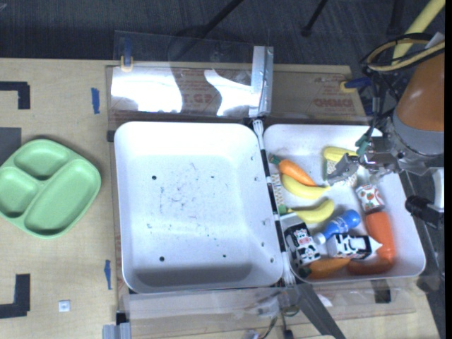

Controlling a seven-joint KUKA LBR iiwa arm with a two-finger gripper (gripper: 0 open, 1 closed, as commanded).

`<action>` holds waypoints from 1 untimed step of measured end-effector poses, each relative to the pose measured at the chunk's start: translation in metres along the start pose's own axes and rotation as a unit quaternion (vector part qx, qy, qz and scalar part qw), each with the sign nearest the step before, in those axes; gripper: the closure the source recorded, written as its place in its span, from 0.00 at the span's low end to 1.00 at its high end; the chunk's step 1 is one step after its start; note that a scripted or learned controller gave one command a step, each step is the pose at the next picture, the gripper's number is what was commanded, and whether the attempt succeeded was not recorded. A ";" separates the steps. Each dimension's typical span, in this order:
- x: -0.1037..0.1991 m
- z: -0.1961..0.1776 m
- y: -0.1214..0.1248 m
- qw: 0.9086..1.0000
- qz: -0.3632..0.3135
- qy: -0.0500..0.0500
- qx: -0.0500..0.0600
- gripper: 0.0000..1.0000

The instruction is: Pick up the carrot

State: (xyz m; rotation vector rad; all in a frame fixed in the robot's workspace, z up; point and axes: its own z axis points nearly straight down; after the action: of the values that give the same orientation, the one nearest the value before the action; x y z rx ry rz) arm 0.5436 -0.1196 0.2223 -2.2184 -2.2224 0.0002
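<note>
Carrot (pixel 295 171) lying at the left side of the right bin (pixel 417 260), just above two bananas (pixel 305 186). Hand (pixel 351 167) poised over the bin's upper middle, right of the carrot and apart from it; whether wide or narrow cannot be told.
</note>
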 end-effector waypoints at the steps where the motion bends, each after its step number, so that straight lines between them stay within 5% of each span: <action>1: 0.046 -0.056 0.003 0.994 -0.110 -0.001 -0.002 0.00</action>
State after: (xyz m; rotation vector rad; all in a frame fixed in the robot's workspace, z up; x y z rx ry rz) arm 0.5471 -0.0737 0.2784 -1.9643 -2.4560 -0.0026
